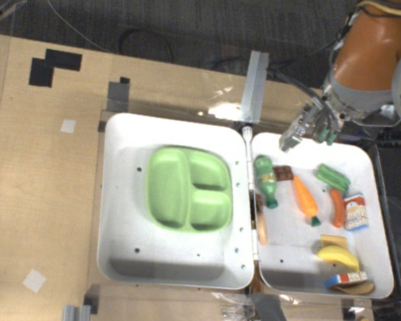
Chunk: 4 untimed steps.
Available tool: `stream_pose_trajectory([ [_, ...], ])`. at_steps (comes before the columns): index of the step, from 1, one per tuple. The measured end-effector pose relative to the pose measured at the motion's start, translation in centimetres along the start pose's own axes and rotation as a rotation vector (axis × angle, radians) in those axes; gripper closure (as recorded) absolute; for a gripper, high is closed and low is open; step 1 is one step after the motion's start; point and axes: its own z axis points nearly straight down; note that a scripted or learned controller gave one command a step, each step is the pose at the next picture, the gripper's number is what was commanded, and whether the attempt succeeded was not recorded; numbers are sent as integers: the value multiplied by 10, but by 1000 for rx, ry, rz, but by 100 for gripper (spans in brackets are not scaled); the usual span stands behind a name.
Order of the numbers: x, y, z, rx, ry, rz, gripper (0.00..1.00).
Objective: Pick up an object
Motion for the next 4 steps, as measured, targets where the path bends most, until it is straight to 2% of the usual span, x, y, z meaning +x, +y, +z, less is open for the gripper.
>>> stream_pose_trajectory([
  [1, -1, 19, -35, -1, 0, 82, 100],
  [2, 30, 57, -31, 1, 3, 137, 100],
  [3, 13, 45, -38, 1, -1, 97, 100],
  [4, 30, 30, -12, 0, 2, -95, 100],
])
